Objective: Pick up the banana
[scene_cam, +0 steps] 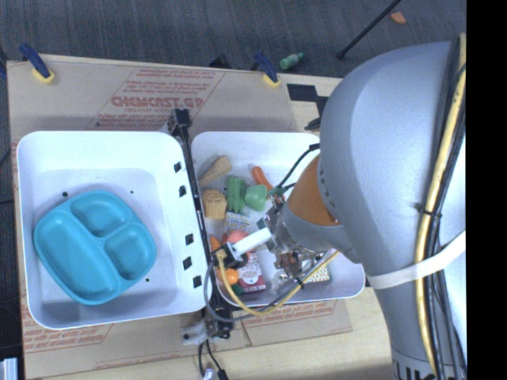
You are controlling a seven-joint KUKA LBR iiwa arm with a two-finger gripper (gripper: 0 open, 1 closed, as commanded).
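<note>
In the camera view, the grey arm [396, 172] is reaching in from the right and lying over the right half of the right-hand white bin [238, 142]. Its orange band [305, 200] is showing just above the wrist. The gripper [269, 242] is sitting low over the crowded middle of that bin, among the toy foods. Whether it is open or closed cannot be told, as the wrist and cables are hiding it.

A tan-yellow oblong piece [215, 167] is lying tilted near the bin's far left corner. It is the likeliest banana, though its shape is too blurred to be sure. It is lying apart from the gripper, with nothing gripping it. Just below it a stubby tan piece [214, 204] is resting against the left wall. Two green pieces [244, 194] and a small carrot [261, 176] are lying between these and the wrist. A red-labelled bottle [250, 274] and small orange pieces [230, 275] are lying near the bin's front edge. A yellow cable [249, 307] is looping over the front rim.

The left-hand white bin [95, 153] is holding a blue divided plate [93, 245]. Both bins are sitting on a printed cardboard sheet [158, 93], with blue clamps [36, 62] gripping its far edge.
</note>
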